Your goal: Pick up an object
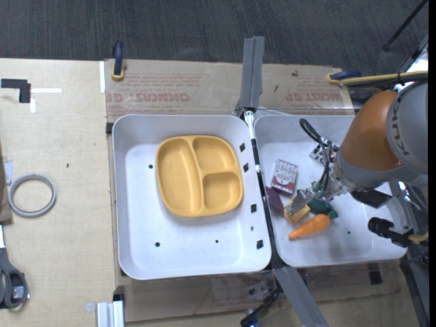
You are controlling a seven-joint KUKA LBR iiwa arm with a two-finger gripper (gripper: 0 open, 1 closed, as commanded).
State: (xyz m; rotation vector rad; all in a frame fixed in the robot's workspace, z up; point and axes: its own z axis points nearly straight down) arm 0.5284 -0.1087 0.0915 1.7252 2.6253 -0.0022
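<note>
The right bin (354, 247) holds a small cluster of objects. An orange toy carrot (308, 227) with a green top lies near the bin's middle. Beside it are a tan block (297, 212), a purple piece (275, 199) and a small red-and-white box (284, 175). My gripper (319, 196) is down in this bin, just above the carrot's green end and right of the tan block. The arm's orange band (371, 138) and grey wrist hide the bin's right part. In the left bin (136, 237) lies a yellow divided plate (199, 176).
A raised divider (257, 182) separates the two bins. On the wooden bench to the left lie a grey tape ring (30, 195) and scissors (10, 288). A blue-handled clamp (118, 60) stands at the back edge on the cardboard sheet (177, 90).
</note>
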